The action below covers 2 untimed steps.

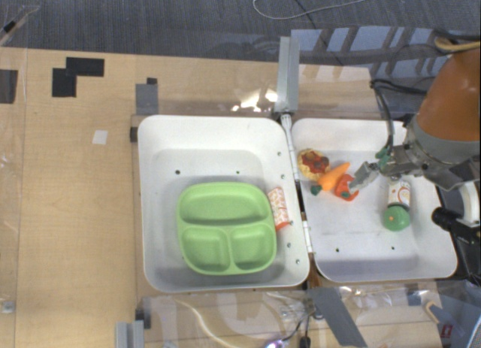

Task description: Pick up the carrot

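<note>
Carrot (334, 176) in right bin (376, 252), gripper (366, 174) low just beside it, finger spread not discernible, green divided plate (225, 226) in left bin (161, 189).

1. On my feed the arm (451, 113) has a broad, rounded orange band, smooth and matte, with no markings I can read
2. Under the orange I see a grey collar, paler along its lower rim
3. The tool (368, 174) is a cluster of grey metal parts with small teal-green touches near its middle
4. One slim grey finger (364, 176) sticks out from it, straight and narrow
5. Black cables loop beside the band, and a dark rounded part sits below the grey collar
</note>
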Available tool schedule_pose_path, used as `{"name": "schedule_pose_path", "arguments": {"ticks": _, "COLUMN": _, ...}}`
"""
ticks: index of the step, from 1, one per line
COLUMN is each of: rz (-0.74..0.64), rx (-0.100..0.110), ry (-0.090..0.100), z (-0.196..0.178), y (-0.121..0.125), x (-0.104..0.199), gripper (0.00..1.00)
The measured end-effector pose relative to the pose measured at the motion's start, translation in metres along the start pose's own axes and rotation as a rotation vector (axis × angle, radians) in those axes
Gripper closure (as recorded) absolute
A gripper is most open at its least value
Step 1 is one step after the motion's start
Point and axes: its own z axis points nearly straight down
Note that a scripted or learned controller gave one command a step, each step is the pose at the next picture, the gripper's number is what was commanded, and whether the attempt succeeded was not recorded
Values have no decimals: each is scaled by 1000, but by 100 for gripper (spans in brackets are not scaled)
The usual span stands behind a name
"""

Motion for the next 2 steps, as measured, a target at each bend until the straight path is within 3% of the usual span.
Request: {"name": "schedule_pose_path", "arguments": {"ticks": 2, "rz": 0, "rx": 0, "ry": 0, "z": 0, "y": 0, "x": 0, "gripper": 0}}
